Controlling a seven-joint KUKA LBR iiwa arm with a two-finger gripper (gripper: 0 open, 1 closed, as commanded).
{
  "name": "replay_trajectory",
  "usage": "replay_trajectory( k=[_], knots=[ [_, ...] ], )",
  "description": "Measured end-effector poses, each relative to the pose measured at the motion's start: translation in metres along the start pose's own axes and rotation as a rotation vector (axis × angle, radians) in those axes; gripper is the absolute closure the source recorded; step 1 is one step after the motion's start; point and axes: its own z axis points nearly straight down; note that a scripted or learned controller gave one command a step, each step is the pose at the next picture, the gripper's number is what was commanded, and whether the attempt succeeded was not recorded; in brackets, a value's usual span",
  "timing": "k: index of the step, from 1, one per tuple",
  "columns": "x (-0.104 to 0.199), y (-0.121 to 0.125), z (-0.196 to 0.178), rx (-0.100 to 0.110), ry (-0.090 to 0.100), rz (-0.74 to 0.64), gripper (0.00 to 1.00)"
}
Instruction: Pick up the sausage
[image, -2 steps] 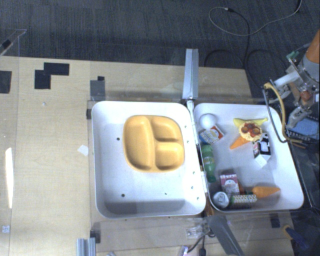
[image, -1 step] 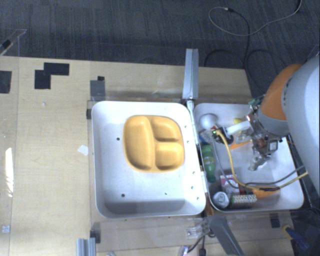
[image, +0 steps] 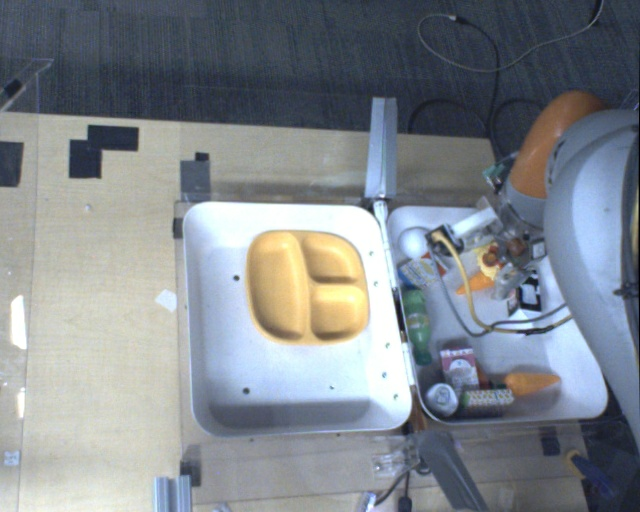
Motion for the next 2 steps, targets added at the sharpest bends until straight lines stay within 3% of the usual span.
replay_trajectory(
  k=[1, 2],
  knots=[
    [0.001, 0.033, -0.004, -0.001, 0.001, 0.085, 0.0],
    [-0.035, -0.027, 0.015, -0.001, 0.005, 0.129, 0.0]
  ],
)
